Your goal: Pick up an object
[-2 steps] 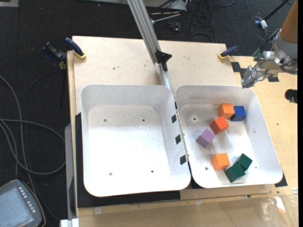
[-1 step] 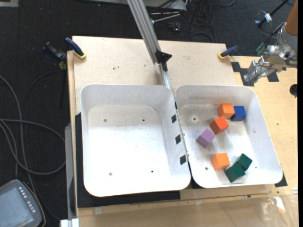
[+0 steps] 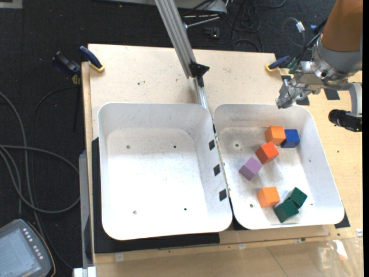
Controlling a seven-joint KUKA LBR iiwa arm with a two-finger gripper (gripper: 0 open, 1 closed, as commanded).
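Closest to the camera, two dark green blocks (image 3: pixel 291 204) sit jammed together in the near corner of the right bin (image 3: pixel 328 172), with an orange block (image 3: pixel 268 196) touching them on the left. Further back there's a purple block (image 3: pixel 251 168), then a red-orange block (image 3: pixel 267 152) corner to corner with it, and at the far end another orange one (image 3: pixel 275 134) pressed against a blue block (image 3: pixel 291 137). All of them look like small, matte, solid-coloured cubes with crisp edges.

My guess is these handle easy: light, rigid, not fragile, probably foam or painted wood, so not very slippery either. Flat opposite faces are the obvious place to pinch. I'd go for the purple one since it has the most free space on its sides; the green pair and the orange/blue pair are too snug for fingers to slip between.

Gripper (image 3: pixel 286 98) hangs above the bin's far rim, well apart from every block, nothing in it. Honestly can't tell from this angle whether it's wide or narrow. Left bin (image 3: pixel 115 120) has no blocks.
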